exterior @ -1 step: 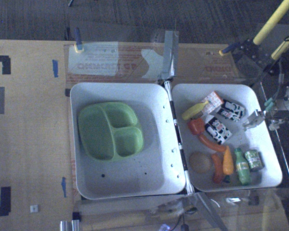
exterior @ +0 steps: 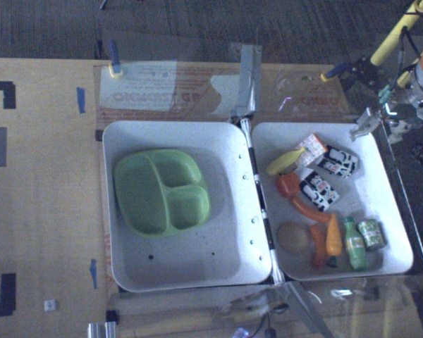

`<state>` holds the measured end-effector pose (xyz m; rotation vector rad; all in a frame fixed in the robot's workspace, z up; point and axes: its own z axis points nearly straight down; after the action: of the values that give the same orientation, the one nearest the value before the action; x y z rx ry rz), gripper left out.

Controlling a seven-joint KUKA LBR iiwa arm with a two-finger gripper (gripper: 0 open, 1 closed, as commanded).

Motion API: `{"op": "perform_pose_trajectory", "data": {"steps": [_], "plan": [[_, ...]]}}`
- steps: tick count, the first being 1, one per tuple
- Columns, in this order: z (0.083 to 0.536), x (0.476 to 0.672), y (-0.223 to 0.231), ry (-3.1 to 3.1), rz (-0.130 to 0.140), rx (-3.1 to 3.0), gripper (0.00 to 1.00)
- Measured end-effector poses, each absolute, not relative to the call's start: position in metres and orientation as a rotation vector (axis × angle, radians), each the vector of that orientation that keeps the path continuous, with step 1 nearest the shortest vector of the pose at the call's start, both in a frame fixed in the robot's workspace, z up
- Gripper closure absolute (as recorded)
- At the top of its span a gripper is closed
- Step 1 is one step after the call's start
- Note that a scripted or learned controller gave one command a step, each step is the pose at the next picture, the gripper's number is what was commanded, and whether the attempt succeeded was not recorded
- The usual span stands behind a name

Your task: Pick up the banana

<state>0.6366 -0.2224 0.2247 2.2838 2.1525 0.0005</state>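
Observation:
The yellow banana lies in the right bin, near its upper left corner, its tip against a red and white carton. My gripper hangs over the bin's upper right corner, well to the right of the banana and apart from it. Nothing shows in its grasp. The arm reaches in from the right edge, above the gripper.
Around the banana lie two cow-patterned cartons, a red-orange toy, a brown round fruit, a carrot, a green bottle and a can. A green divided plate rests in the left bin.

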Motion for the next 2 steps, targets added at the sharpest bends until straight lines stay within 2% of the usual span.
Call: {"op": "perform_pose_trajectory", "data": {"steps": [1,2], "plan": [[0.244,0.642,-0.202,2.091,0.002,2.338,0.0],[0.123,0.668,-0.206,2.029,0.003,2.393,0.0]]}}
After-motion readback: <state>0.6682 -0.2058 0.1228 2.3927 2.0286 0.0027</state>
